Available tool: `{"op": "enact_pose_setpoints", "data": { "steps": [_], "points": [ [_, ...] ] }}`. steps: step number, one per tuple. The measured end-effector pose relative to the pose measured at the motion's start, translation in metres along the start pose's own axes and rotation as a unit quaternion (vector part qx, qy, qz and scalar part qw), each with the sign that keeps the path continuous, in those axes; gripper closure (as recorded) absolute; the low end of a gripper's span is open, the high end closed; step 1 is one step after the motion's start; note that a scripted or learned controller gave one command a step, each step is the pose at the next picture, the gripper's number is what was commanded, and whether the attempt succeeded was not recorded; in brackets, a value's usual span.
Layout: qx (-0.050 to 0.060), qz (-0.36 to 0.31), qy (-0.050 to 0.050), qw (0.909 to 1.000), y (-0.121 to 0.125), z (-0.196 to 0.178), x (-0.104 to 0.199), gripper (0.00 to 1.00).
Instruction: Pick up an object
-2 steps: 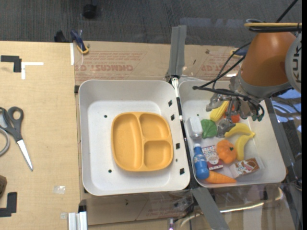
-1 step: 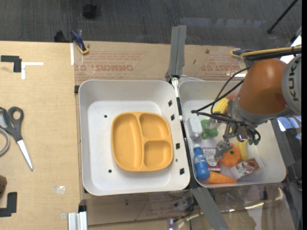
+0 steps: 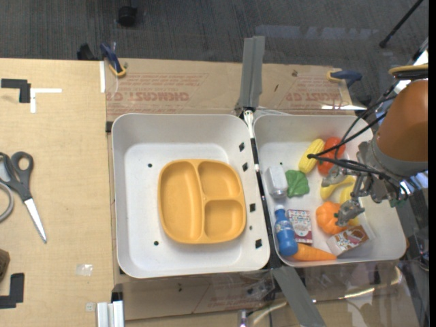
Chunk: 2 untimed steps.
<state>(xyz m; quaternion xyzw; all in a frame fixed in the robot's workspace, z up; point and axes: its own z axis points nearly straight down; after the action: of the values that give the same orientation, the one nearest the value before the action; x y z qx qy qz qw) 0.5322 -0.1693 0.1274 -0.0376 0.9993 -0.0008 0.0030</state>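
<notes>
Over the right bin point(image 3: 388, 247), the tool point(image 3: 349, 208) is seen low among the toys, just beside an orange fruit point(image 3: 328, 216); whether it is open cannot be told. A yellow divided plate point(image 3: 201, 201) is seen in the left bin point(image 3: 129, 203).

Two bins sit side by side on the desk point(image 3: 54, 182). The left bin point(image 3: 129, 203) holds a divided plate point(image 3: 202, 201) near its middle. The right bin point(image 3: 388, 240) holds a heap of small things: a corn cob point(image 3: 311, 155) toward the back, a leafy piece point(image 3: 297, 182) just in front of it, a bottle point(image 3: 285, 232) at the front left with a carrot point(image 3: 315, 253) beside it. Scissors point(image 3: 24, 189) lie on the desk well left of both bins. The end effector point(image 3: 347, 199) hangs over the right bin's right half.
</notes>
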Motion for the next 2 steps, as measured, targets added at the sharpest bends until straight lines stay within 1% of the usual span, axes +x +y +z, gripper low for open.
{"op": "enact_pose_setpoints", "data": {
  "steps": [1,2],
  "points": [
    [0.002,0.049,-0.010,0.9988,0.0189,0.0244,0.0173,0.00],
    [0.003,0.047,-0.012,0.9988,0.0195,0.0152,0.0156,1.00]
  ]
}}
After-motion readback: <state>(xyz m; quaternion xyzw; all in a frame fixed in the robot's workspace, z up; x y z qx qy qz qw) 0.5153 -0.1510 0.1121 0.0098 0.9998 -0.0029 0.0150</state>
